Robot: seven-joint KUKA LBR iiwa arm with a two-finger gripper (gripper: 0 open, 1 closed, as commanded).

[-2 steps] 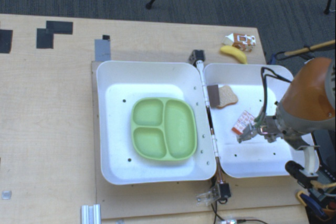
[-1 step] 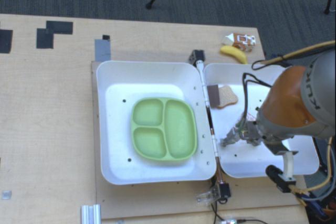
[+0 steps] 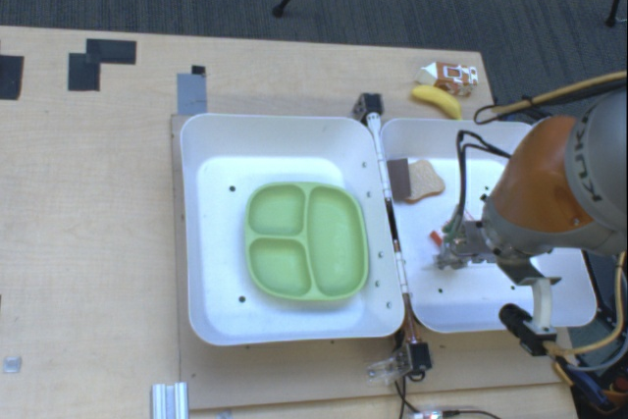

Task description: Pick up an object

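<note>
My gripper (image 3: 453, 250) reaches down into the right bin (image 3: 461, 309), near its middle, below the arm's orange band. A small orange-red object (image 3: 435, 236) lies on the bin floor just left of the gripper. A tan slice of toast (image 3: 424, 180) with a dark brown piece (image 3: 398, 178) at its left lies at the bin's far left corner. The left bin (image 3: 211, 240) holds a green divided plate (image 3: 306, 240).
A yellow banana (image 3: 436, 100) and a small packaged item (image 3: 453, 74) lie on the bench behind the right bin. A black clamp (image 3: 370, 105) sits at the bins' far joint. Cables and a connector (image 3: 407, 360) lie at the front edge.
</note>
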